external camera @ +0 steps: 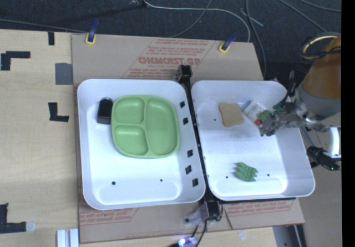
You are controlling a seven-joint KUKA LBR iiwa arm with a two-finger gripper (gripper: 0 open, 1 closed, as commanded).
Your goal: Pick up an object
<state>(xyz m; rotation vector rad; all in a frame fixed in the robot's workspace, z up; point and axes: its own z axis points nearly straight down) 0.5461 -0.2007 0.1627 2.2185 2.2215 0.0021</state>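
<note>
In the right bin (pixel 294 185): gripper (pixel 268 127) low near the far right wall.
Finger state indiscernible. Knobbly green toy (pixel 244 172) lies lengthwise left-right; flat tan piece (pixel 230 114) lies nearby.

I'm looking at a robotics lab bench: cardboard sheet (pixel 166 54) clamped down, loose cables (pixel 222 1) trailing, two white bins (pixel 89 146) side by side.
</note>
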